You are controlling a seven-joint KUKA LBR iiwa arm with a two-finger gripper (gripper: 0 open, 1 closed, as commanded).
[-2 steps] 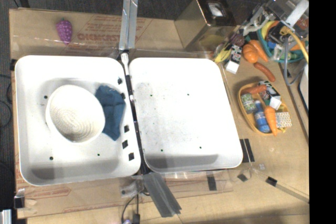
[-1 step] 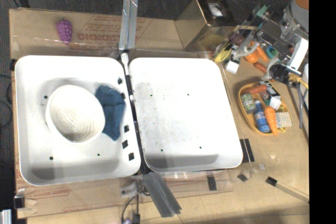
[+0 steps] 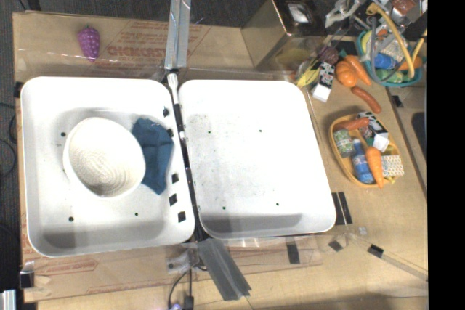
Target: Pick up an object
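In the left bin a white woven, dome-shaped object lies left of centre. A dark blue cloth is crumpled against its right side, near the wall between the bins. The right bin shows its bare, speckled white floor. My gripper hangs at the top right, beyond the far right corner of the right bin, above clutter on the bench. It is well away from the objects in the left bin.
A purple grape-like toy lies on the cardboard behind the left bin. A brown box, orange toy vegetables and coiled cables crowd the back right. A yellow basket of small toys sits right of the right bin.
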